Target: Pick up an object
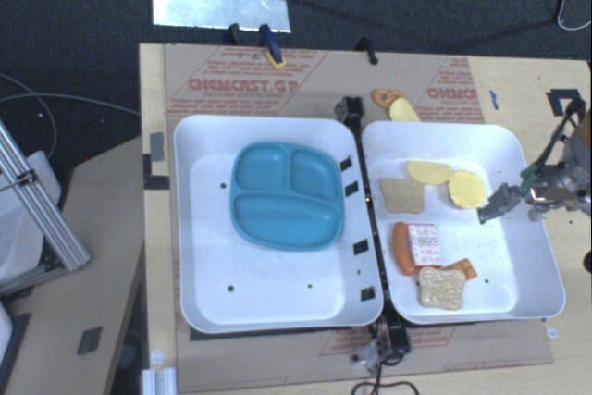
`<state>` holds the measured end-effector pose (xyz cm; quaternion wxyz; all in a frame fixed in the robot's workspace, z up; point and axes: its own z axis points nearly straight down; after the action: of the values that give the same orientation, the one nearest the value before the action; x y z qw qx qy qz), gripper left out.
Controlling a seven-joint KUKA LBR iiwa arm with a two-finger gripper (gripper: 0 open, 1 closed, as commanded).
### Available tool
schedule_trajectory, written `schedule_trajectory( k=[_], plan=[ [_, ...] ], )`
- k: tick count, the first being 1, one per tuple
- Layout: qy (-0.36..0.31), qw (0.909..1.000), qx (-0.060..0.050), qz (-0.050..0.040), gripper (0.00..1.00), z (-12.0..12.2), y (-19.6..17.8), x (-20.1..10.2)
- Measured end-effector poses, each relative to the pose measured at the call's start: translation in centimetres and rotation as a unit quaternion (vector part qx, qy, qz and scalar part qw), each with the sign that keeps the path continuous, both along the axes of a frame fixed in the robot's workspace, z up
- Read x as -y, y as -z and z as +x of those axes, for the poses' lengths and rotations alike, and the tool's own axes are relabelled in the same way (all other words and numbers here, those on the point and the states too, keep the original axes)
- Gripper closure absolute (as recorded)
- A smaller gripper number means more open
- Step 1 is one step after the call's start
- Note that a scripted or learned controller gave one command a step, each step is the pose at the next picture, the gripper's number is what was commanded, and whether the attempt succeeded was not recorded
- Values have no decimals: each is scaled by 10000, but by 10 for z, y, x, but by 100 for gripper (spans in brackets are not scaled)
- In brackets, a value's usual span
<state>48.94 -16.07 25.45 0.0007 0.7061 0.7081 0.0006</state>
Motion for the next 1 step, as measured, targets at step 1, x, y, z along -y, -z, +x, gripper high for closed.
schedule_trajectory(
  k=[1],
  plan=[
    [-68, 10000, -33, 36, 0, 15, 74, -134]
  ],
)
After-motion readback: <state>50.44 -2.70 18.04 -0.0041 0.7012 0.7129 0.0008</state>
